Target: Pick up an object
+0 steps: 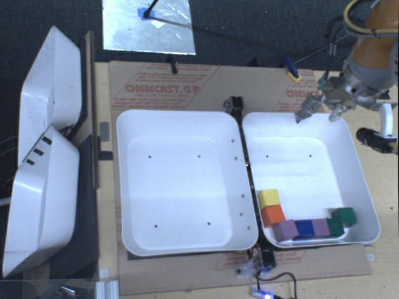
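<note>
Several small blocks lie along the near edge of the right bin (349, 161): a yellow block (269, 198), an orange block (272, 215), a purple block (285, 229), a blue block (305, 228), a second purple block (320, 227) and a green block (343, 218). My gripper (322, 111) hangs over the far rim of the right bin, well away from the blocks. Its two fingers stand apart, open, with nothing between them.
The left bin (181, 179) sits beside the right one, with a black clamp (235, 104) at the joint between them. White housings (43, 142) stand at the far left. A metal sheet (148, 17) lies beyond the bench.
</note>
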Tool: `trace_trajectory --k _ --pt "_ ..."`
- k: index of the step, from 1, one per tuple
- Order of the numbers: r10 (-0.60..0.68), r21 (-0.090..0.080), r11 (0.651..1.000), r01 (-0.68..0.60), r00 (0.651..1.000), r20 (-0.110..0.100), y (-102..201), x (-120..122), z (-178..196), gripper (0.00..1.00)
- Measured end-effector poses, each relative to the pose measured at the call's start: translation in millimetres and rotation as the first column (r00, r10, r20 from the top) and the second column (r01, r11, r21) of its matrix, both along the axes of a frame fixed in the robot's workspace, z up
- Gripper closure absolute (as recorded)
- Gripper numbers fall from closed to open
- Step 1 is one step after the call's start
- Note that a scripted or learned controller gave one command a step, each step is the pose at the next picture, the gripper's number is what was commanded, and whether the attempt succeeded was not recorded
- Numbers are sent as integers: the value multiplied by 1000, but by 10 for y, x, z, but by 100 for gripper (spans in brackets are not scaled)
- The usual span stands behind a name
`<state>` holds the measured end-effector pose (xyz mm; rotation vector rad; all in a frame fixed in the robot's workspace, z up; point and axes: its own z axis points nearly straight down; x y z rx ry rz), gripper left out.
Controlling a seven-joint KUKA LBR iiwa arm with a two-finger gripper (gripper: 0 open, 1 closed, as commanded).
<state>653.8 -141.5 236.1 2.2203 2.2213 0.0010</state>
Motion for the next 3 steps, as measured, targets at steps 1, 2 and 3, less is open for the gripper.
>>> trace_trajectory --k 1,2,3 --pt "-1 2 1000 1 1000 -10 5 -461 -1093 0" --pt "0 0 1000 0 1000 1 -206 191 -1034 0" --pt "1 0 1000 -1 1000 2 -202 193 -922 100"
